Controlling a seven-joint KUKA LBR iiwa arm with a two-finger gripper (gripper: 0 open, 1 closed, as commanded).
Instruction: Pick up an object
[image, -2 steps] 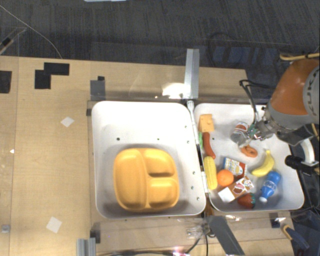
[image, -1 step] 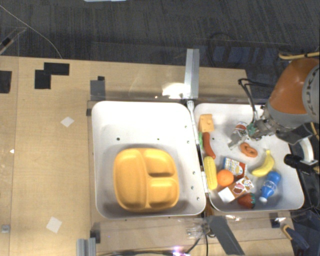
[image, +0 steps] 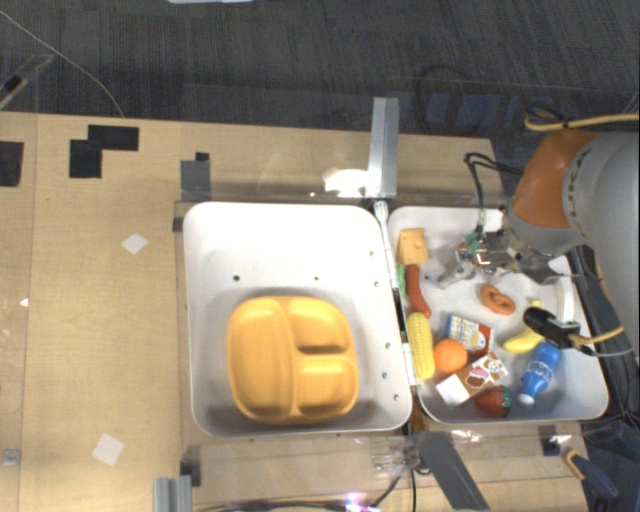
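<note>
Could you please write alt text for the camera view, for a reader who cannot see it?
A grey arm reaches from the right, its pincer low over the right bin, which holds toy food: corn, an orange, a banana, a blue bottle. The left bin holds a yellow divided tray.

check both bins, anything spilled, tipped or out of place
Nothing stands out. The yellow tray sits flat in the left bin; the toy food, including the corn, orange and blue bottle, lies jumbled inside the right bin.
</note>
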